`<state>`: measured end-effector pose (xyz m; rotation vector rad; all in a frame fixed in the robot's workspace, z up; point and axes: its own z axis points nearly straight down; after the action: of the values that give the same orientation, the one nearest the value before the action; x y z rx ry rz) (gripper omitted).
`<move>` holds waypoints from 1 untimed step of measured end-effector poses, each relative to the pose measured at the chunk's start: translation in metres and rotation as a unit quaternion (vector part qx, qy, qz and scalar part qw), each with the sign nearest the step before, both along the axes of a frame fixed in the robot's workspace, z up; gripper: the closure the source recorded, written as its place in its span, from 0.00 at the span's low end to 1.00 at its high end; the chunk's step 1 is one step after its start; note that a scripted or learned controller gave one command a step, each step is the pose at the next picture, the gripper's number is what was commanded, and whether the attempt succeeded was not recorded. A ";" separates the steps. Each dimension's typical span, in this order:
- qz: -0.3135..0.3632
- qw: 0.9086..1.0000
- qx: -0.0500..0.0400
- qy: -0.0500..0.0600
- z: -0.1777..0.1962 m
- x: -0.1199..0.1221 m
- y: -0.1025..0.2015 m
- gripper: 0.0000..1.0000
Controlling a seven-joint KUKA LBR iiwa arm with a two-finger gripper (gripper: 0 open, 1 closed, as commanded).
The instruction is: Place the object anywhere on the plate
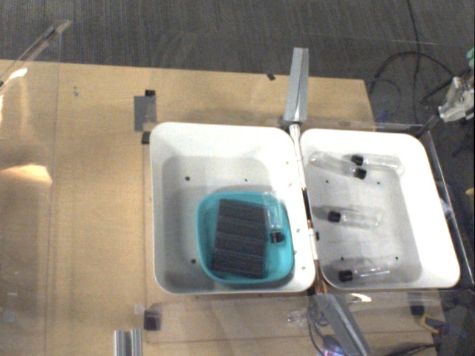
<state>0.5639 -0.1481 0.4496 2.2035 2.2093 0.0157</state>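
A teal plate [205, 232] lies in the left bin [167, 221], toward its front right. On the plate rests a dark ribbed block [239, 237]. Beside the block, along the plate's right side, lies a clear tube with a black cap [276, 227]. Several more clear, black-capped tubes are scattered in the right bin [415, 228]: a pair [358, 165] at the back, one [350, 216] in the middle and one [360, 274] at the front.
A grey metal post [297, 87] stands behind the seam between the two bins. A pale piece of equipment with cables [456, 102] sits at the far right edge, beyond the right bin. Bare wooden bench [74, 221] extends to the left.
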 end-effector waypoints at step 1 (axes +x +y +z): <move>0.000 1.000 0.000 0.000 0.000 0.000 0.000 0.00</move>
<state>0.5639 -0.1480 0.4494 2.2038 2.2099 0.0148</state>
